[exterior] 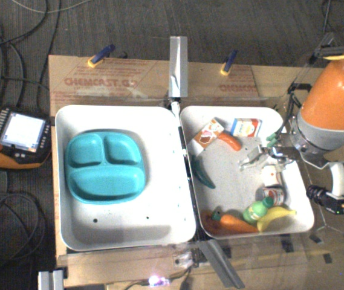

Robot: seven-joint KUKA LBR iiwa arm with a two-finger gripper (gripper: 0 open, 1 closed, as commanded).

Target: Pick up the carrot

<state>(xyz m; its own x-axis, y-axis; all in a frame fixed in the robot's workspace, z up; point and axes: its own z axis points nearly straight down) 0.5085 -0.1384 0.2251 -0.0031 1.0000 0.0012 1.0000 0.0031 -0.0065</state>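
The carrot (pixel 237 224) is orange with a green top at its left end. It lies along the front wall of the right bin (pixel 220 180), next to a yellow banana (pixel 275 217) and a small green fruit (pixel 256 211). My gripper (pixel 255 157) hangs over the middle right of that bin, well behind the carrot and apart from it. It stands open with nothing between its fingers. The grey arm with its orange band (pixel 332 98) reaches in from the right.
In the right bin there are also a red pepper-like piece (pixel 229 141), two small boxes (pixel 210 132) (pixel 246 127), a dark green piece (pixel 204 173) and a small can (pixel 274 194). The left bin (pixel 87 228) holds a teal divided plate (pixel 106 165).
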